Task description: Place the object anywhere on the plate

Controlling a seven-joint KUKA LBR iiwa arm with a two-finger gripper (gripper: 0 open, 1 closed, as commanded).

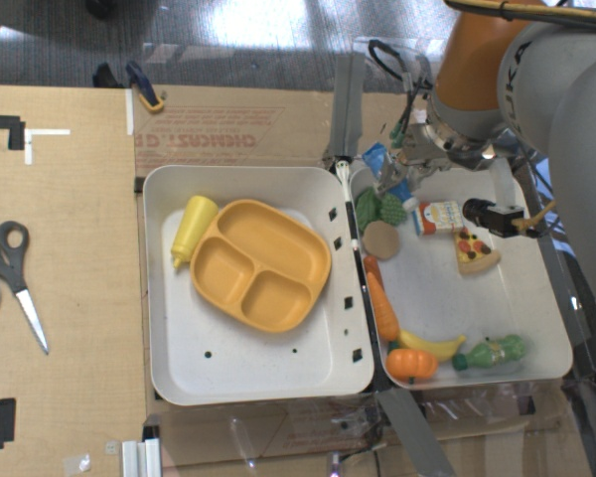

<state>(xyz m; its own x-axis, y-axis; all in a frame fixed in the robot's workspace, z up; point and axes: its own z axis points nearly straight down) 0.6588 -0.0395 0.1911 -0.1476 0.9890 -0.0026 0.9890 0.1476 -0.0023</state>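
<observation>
Plate (pixel 261 264), yellow, three compartments: one. Lay in the left bin (pixel 248 391) with nothing resting on it.

Gripper (pixel 395 174): one. Hung right of the plate and a little farther back, over the near corner of the right bin (pixel 536 296), close above a blue packet (pixel 375 157) and a green leafy toy (pixel 380 209). Could not tell whether open, closed or gripping anything.

Counted, by place relative to the plate:
- touching its left edge: yellow bottle (pixel 192 229), one
- just right: brown disc (pixel 381 239), one; carrot (pixel 381 306), one
- farther right: milk carton (pixel 439 217), one; pizza slice (pixel 476 251), one
- right and forward: banana (pixel 432 344), one; orange fruit (pixel 411 365), one; green bottle (pixel 492 352), one
- well left, outside the bins: scissors (pixel 15 276), one pair

Risks, as judged: crowded toys beneath the gripper, so likely to catch two, or nudge one aside and close on none. Raised bin walls between gripper and plate, so likely to snag a low carry. Bottle against the plate's edge, so likely to be knocked on a leftward release.
</observation>
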